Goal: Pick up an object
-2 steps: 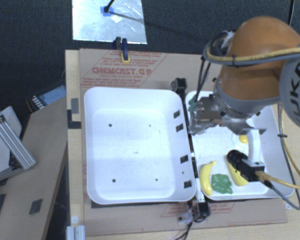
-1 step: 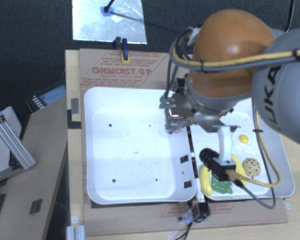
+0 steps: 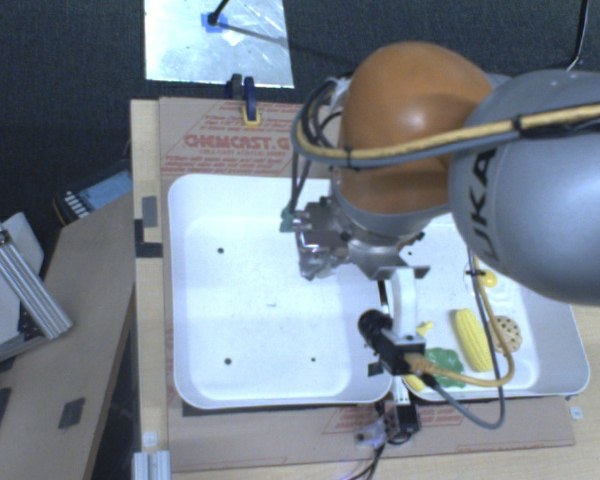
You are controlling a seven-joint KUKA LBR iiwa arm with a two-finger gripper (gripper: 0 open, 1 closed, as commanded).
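Over the seam between the two bins hangs the pincer (image 3: 320,258) — whether spread or pressed together, I cannot tell. Right bin (image 3: 570,368) holds a corn cob (image 3: 470,338), a green piece (image 3: 443,360) — all untouched.

A yellow corn cob (image 3: 471,338) lies lengthwise in the right bin (image 3: 570,368), beside a green item (image 3: 443,360) and a brown waffle-like disc (image 3: 507,334).

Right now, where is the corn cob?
The corn cob lies in the right bin, near its front edge, between a green object and a brown round object.
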